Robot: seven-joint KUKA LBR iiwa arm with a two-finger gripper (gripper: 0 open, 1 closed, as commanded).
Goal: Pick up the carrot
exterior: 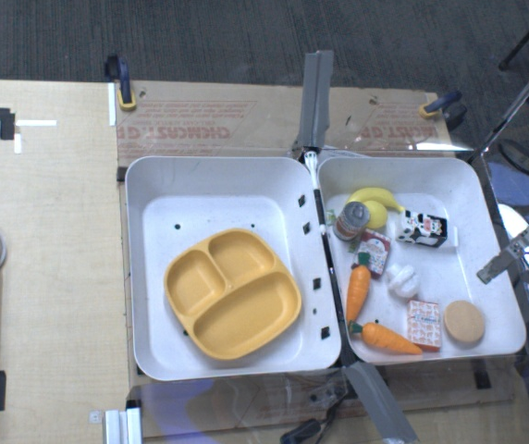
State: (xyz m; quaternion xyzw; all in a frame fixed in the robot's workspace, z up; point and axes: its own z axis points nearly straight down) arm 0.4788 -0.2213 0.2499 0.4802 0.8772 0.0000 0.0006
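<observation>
Bench: pale wood top [43, 276] under two white bins side by side
Left bin [153, 248]: well away from the gripper, just a yellow divided plate [234, 291] in it
Right bin [473, 192]: the one next to the gripper, loaded with toy food
Gripper [514, 255]: sits over that bin's right rim; can't tell how it's set, too blurry
Carrots: one upright-ish [358, 289], one lying flat [392, 339], both off to the gripper's left, near the bin's front-left corner
Banana [380, 198]: further left, toward the back
Cookie [464, 323]: closest to the gripper, just in front of it

Left bin [144, 248]: divided plate [233, 292] toward its front edge. Right bin [486, 211]: banana [378, 198] near back-left corner, milk carton [424, 228] to its right; two carrots [358, 289] [390, 338] along the left and front edges; round cookie [464, 322] by the front-right corner.
</observation>
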